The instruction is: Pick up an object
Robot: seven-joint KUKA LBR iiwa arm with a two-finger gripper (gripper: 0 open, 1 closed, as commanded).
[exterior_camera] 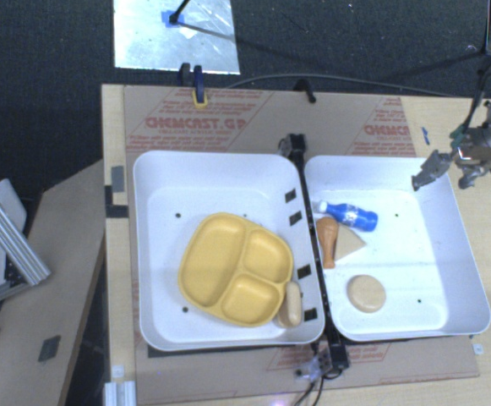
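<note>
While end effector hovers over upper right rim of right shallow white bin, grasping nothing, cannot tell if released or clenched. Candidates lie in right bin's left half: small blue plastic bottle, orange-brown carrot-like piece, pale wedge touching it, round beige disc apart below. Disc seems best target: isolated, free space around. Advice: centre above it, descend straight. Yellow divided plastic tray in left bin looks too wide.
</note>
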